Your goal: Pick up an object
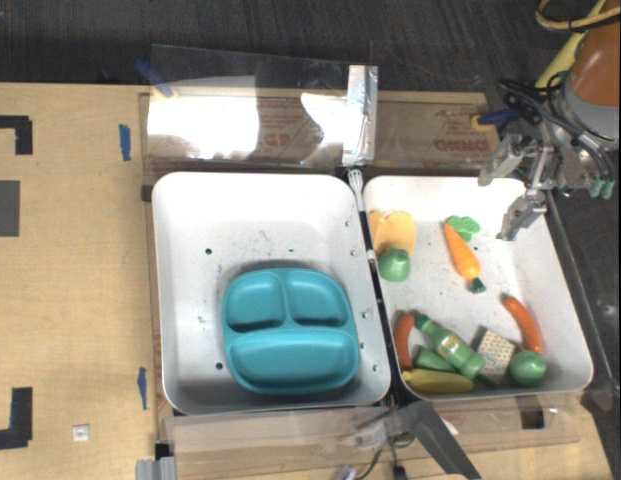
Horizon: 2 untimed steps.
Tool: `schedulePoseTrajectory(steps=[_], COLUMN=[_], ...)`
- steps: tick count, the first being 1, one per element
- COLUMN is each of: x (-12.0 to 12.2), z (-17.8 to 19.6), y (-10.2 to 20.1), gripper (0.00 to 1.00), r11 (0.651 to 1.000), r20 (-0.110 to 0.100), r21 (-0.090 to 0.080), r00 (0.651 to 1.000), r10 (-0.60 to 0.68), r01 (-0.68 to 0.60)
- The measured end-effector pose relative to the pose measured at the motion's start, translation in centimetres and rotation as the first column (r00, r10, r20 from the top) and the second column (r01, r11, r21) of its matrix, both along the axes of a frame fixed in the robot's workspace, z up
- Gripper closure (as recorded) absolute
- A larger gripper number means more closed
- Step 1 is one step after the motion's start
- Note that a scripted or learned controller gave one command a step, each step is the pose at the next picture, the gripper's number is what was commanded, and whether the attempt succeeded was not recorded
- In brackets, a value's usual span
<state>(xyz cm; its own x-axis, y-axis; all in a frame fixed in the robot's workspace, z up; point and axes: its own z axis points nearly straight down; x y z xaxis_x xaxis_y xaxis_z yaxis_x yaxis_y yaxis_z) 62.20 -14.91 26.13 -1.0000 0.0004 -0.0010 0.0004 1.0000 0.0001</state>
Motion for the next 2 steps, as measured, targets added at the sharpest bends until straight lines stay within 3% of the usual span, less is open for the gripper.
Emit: schedulePoseTrajectory(steps=[1,2], x=[1.7,-0.7], z=[-16.5,-17.3], y=[-0.2,1.0], gripper=[0.00,0.00], r11=[1.000,0.994], r20=[0.006,0.010], r21=[-0.002,0.000], r00=[1.000,0.994], r10=[-0.003,-0.110], r01=[0.003,0.110])
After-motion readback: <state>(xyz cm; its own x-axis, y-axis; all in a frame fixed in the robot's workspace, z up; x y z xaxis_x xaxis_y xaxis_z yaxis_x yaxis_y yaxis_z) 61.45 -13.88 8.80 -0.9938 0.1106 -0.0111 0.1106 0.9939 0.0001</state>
